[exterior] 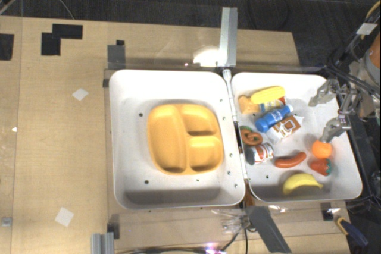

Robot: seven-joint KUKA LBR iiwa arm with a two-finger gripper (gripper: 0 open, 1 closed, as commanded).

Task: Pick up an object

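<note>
Camera view | gripper (331,109) spread, holding nothing, at right bin (357,187) far edge | orange toy (321,149) just below the near fingertip, nearest candidate.

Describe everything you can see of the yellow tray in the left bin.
The yellow tray is a rounded, glossy, plastic-looking dish with three compartments: one long one on the left and two smaller ones stacked on the right. It lies flat, open side up, about centred on the floor of the left bin, touching none of the bin's walls.
</note>
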